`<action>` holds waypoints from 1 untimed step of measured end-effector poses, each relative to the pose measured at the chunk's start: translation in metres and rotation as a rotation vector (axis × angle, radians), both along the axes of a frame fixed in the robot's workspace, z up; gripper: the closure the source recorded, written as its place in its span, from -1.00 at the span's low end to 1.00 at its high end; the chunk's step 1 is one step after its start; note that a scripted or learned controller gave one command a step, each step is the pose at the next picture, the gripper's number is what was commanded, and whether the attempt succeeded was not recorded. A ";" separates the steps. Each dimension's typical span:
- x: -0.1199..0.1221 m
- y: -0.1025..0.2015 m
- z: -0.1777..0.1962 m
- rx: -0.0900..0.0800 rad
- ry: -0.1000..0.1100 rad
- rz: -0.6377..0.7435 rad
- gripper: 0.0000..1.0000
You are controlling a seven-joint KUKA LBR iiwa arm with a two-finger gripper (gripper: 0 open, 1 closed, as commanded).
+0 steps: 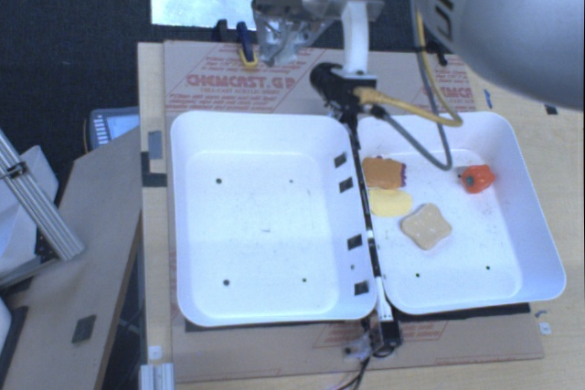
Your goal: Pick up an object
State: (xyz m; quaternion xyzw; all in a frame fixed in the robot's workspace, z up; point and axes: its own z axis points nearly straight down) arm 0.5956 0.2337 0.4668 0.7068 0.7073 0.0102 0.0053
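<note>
Near edge of bench [110, 224]: loose wires [370, 347] hang out below the seam where the two bins meet. Slanted metal rail [32, 196] at far left, off the bench.

Left bin [196, 288]: white, shallow, only small dark dots on its floor. Right bin [530, 279] sits just beside it, rims touching along a centre seam with dark clips [352, 242].

Right bin contents, near to far:
- tan toast-like piece [426, 226], nearest, lying flat toward the bin's middle
- pale yellow disc [390, 202], just beside the toast, on its far-left side, edges close or touching
- orange block [384, 173], near the seam, touching the disc's far edge; a bit of purple at its right end
- red-orange piece [475, 178] with a dark spot, well apart from the others, toward the right wall

Cable [411, 110], yellow and grey, loops down from a black fitting [334, 85] at the far end of the seam into the right bin, ending near the orange block.

Beyond the bins: cardboard sheet [228, 82] with red print under both.

Tool [274, 50] hangs over the cardboard past the left bin's far edge, well apart from all four things. Nothing seen between its fingers; how wide they stand, cannot tell. Grey arm [503, 5] fills the top right
</note>
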 end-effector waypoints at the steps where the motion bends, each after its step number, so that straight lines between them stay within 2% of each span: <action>1: 0.030 0.000 0.074 -0.003 0.010 0.001 1.00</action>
